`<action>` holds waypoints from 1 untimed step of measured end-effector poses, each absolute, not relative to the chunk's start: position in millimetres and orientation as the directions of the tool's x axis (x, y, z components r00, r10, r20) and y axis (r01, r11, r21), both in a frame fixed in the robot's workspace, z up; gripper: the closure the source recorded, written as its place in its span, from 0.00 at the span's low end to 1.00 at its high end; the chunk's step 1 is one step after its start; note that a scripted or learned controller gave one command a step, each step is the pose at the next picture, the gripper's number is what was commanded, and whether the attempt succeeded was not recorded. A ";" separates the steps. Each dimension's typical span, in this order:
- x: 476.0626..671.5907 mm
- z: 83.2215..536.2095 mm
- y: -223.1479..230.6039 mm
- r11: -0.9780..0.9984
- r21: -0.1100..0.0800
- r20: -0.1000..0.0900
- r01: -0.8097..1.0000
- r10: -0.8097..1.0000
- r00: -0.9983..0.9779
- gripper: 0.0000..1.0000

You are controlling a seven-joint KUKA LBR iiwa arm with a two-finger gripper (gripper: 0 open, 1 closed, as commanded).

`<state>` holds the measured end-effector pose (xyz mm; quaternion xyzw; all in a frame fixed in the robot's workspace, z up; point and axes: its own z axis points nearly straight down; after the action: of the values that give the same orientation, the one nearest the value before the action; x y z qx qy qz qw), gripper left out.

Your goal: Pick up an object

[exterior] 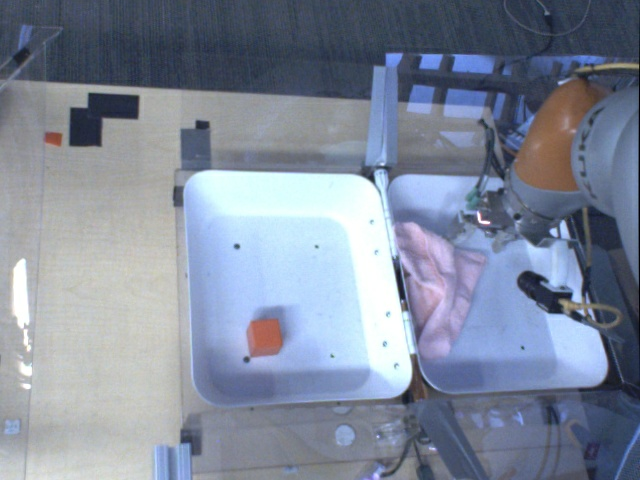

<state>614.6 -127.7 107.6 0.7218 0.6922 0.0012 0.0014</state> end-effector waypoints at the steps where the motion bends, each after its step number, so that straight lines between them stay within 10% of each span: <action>1: 562.5 90.0 -127.1 0.121 0.015 -0.004 0.993 0.993 -0.121 0.00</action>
<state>562.5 -127.1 90.0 0.6631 0.7485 0.0043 0.0065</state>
